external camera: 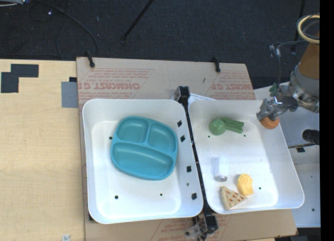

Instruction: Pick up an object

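My gripper [269, 116] hangs over the far right rim of the right bin [284, 146], reaching in from the right. A small orange object [270, 123] sits between its fingertips, and the fingers look shut on it. In the right bin lie a green scoop-like toy [225, 126] at the back, a small white cylinder [221, 168] in the middle, and at the front a yellow toy [245, 184] beside a tan waffle-patterned wedge [231, 197].
A teal divided plate [144, 147] lies in the left bin [99, 182]. A black divider [191, 151] runs between the two bins. Both bins rest on cardboard [156, 81] on a wooden bench [36, 156].
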Motion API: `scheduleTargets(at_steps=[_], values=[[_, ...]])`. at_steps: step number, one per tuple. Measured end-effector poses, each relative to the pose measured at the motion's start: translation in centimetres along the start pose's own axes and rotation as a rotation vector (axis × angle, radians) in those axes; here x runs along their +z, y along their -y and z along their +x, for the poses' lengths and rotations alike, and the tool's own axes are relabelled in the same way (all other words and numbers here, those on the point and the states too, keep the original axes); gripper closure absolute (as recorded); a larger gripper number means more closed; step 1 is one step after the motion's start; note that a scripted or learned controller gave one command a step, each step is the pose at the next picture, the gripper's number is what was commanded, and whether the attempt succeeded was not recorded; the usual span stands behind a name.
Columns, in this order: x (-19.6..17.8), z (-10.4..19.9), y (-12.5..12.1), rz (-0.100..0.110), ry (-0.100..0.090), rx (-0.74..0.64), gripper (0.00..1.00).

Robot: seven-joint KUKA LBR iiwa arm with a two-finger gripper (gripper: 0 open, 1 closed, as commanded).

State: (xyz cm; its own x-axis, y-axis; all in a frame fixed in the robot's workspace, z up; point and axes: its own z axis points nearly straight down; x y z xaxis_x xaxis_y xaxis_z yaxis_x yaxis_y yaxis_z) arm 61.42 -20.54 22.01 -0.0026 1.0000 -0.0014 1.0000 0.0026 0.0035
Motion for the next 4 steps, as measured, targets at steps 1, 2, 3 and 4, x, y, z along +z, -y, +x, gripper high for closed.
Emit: scheduleTargets(at_steps=[1, 2, 3, 4], values=[[1.0, 5.1, 0.9, 0.008, -0.004, -0.002, 1.0], [-0.2, 10.0, 1.9, 0.008, -0.004, -0.001, 1.0], [0.4, 14.5, 2.5, 0.009, -0.004, -0.002, 1.0], [-0.6, 20.3, 3.3, 0.008, -0.004, -0.003, 1.0]])
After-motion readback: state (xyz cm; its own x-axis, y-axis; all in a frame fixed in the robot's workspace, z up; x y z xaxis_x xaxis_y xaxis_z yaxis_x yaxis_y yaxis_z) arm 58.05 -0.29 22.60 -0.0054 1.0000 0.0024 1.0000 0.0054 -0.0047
